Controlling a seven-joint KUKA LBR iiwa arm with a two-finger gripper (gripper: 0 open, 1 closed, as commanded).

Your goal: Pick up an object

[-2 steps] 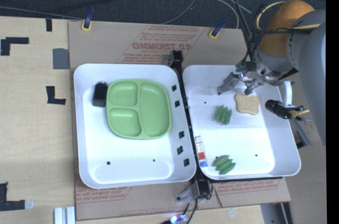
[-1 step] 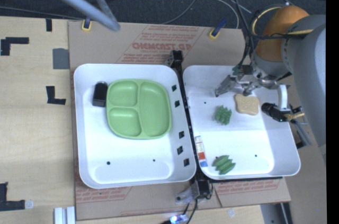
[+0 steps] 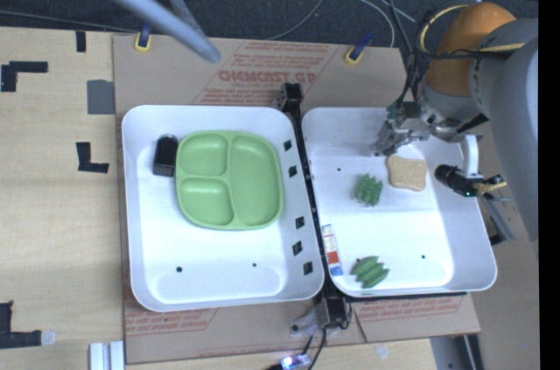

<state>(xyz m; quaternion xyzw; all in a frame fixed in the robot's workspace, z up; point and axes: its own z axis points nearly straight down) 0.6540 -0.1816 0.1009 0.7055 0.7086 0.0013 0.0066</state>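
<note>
Sponge-like tan block lies in the right bin, just below and beside the pincer, close enough that whether they touch cannot be told. The pincer hangs low over the bin's upper part, under the grey arm with its orange band. How far it stands open cannot be told, and nothing is seen gripped in it. A leafy green piece sits a little below and left of the pincer, near the tan block. A green pod lies well below it, toward the bin's near edge. Far to the pincer's left, the left bin holds a green divided plate with a small black block touching its far side.
</note>
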